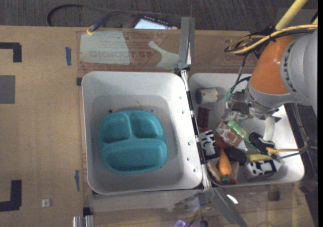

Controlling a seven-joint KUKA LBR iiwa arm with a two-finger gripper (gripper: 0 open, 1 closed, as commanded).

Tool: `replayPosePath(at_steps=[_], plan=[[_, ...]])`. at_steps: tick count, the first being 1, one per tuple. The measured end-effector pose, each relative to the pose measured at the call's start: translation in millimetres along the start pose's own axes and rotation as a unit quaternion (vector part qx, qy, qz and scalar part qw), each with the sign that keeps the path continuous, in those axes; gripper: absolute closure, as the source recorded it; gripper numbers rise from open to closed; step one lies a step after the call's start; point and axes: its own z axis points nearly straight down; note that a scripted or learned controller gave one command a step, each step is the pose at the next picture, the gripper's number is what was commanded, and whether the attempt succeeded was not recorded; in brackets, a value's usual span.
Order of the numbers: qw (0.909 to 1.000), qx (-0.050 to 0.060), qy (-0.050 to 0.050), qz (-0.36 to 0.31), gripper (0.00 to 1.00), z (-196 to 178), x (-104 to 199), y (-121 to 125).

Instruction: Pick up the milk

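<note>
On the tabletop (40, 135) 2 bins sit side by side: the left bin (101, 87) holds a divided tray (132, 141) at its centre. In the right bin (295, 170), a cup (207, 95) lies at 11 o'clock, a milk carton (262, 167) at 5 o'clock, another carton (207, 145) at 8 o'clock, and a carrot (225, 165) at 6 o'clock. The pincer (241, 116) hangs over that bin's middle.

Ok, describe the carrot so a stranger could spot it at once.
Look in the right-hand white bin, the cluttered one under the grey and orange arm. Near its front edge, towards the divider, lies the carrot. It is the one small orange tapered piece, next to black-and-white patterned cartons.
</note>
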Motion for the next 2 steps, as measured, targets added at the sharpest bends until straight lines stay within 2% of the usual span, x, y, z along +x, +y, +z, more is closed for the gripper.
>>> replayPosePath(at_steps=[1, 2], plan=[[0.9902, 0.008, 0.003, -0.139, 1.00, -86.8, 40.0, -79.8], [0.9492, 0.008, 0.005, -0.314, 1.00, -87.6, 91.9, -119.8]])
